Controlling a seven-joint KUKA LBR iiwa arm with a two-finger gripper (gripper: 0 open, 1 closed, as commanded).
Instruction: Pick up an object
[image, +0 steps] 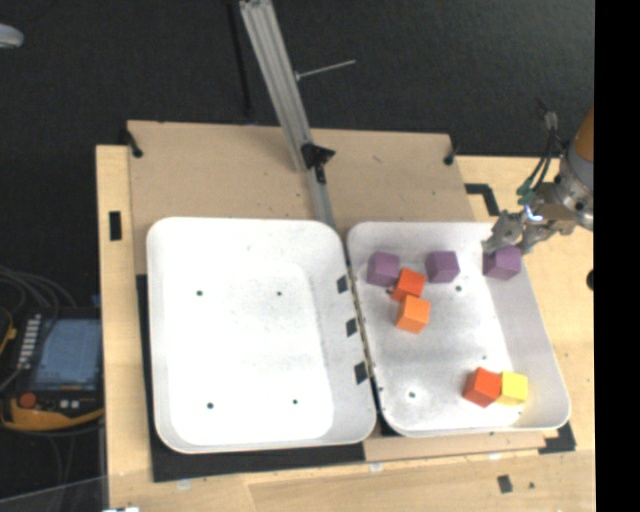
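Writing: no brand, label or lettering can be read anywhere in the frame.
Screen device (62, 360): a blue-lit display is seen at the left edge, lower half; whatever is on it is too blurred to be made out.
Arm (578, 160): cut off by the right edge, upper part of the frame; a strip of grey wrist and orange band is seen.
Gripper (512, 242): placed at the upper right corner of the right bin (540, 340); a purple cube (503, 262) is seen between its fingers, clasped at the cube's top.
Held cube: its upper face is partly hidden by the fingers; whether it is lifted clear of the bin floor cannot be told.
Other purple cubes: one (383, 268) near the bin's upper left, one (442, 265) to its right, apart from each other.
Orange cubes: one (408, 284) touching a second (412, 314) below it, left centre of the right bin.
Lower right pair: an orange-red cube (483, 386) touching a yellow cube (514, 388).
Left bin (250, 330): white, with small dark dots on its floor.
Metal pole (285, 95): slanted from the top of the frame to the gap between the bins; its top is cut off.
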